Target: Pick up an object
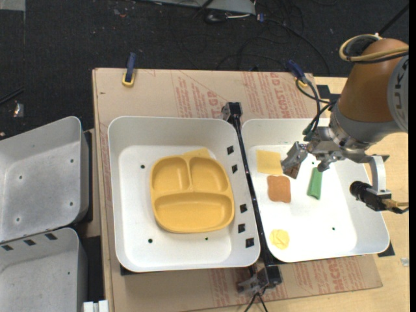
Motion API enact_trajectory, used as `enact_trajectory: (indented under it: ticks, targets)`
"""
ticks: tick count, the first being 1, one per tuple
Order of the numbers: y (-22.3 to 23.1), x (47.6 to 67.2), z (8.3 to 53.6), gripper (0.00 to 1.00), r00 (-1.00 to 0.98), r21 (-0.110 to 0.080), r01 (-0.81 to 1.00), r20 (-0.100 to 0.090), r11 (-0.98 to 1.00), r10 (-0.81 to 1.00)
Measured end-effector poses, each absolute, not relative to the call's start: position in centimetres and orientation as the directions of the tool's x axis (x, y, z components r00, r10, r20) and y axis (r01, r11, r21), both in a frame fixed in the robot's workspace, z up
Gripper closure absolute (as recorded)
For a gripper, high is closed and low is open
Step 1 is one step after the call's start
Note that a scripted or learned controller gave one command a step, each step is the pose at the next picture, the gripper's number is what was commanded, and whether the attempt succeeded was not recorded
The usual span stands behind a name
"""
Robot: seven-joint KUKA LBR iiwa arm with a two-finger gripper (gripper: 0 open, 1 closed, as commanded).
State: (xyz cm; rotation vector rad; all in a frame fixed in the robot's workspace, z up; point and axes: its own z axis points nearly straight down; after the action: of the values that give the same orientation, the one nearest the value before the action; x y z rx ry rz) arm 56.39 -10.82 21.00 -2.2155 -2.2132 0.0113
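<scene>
Claw over the right bin, nothing between its fingers.

You see the yellow divided plate (pixel 192 195) far to the claw's left, in the other bin. The gripper (pixel 305 162) hangs with fingers apart. The green block (pixel 315 183), long axis near upright, lies just below-right; the brown piece (pixel 279 188) just below-left. Cardboard print is unreadable.

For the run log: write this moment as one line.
tool above right bin, nothing seen held | green block, orange piece, yellow slice, yellow lump in right bin | yellow tray in left bin
</scene>
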Motion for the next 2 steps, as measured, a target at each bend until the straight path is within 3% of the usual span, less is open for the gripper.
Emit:
enact_trajectory:
  ticks: [1,2]
  targets:
    - [-10.8,56.7,21.6,0.00,-0.001,-0.001,1.000,0.000,0.001,1.000]
    - [-10.3,56.6,17.2,0.00,0.000,-0.004,1.000,0.001,0.000,1.000]
